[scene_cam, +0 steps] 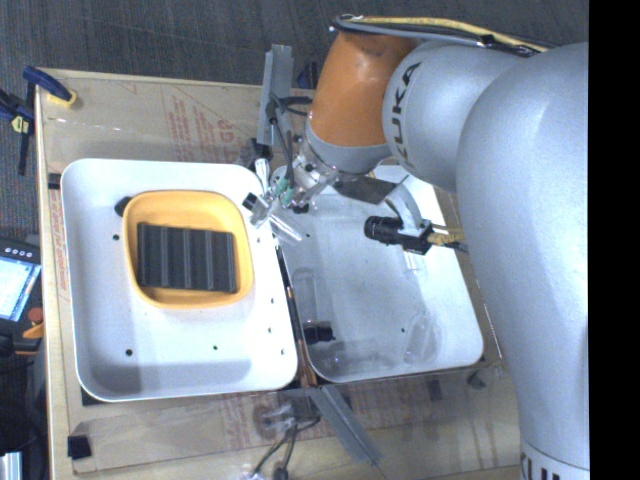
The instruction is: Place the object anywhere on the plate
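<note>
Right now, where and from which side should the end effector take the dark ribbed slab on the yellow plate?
Probably from straight above, closing across its shorter span, the near and far long edges. The dark ribbed slab lies flat inside the raised rim of the yellow plate, so a side approach looks blocked.

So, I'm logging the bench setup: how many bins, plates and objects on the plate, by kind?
White bins: 2, the left bin and the right bin
Yellow plates: 1, the plate in the left bin
Dark ridged objects on the plate: 1, the object
Total: 4
</note>
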Robot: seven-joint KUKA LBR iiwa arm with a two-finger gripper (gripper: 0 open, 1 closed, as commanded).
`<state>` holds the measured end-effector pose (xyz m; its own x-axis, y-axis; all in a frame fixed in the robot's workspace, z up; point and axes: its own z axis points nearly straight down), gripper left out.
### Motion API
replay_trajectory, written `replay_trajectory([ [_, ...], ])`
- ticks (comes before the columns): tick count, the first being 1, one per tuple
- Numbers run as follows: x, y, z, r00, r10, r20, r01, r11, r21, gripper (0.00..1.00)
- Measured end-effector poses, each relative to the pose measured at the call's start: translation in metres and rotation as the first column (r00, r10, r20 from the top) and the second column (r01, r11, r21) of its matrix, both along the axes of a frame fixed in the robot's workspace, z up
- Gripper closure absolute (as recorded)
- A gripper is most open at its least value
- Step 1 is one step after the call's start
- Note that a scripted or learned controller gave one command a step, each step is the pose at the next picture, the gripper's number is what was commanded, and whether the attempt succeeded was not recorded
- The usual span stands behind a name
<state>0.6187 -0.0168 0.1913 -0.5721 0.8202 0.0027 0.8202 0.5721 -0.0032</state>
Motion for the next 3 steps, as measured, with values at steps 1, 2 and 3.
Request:
replay_trajectory([
  [1, 0.008, 0.007, 0.001, 0.960, 0.280, 0.005, -0.280, 0.960, -0.001, 1.00],
  [2, -0.003, 0.025, 0.000, 0.917, 0.400, 0.000, -0.400, 0.917, 0.001, 1.00],
  [3, -0.003, 0.025, 0.000, 0.917, 0.400, 0.000, -0.400, 0.917, 0.001, 0.00],
])
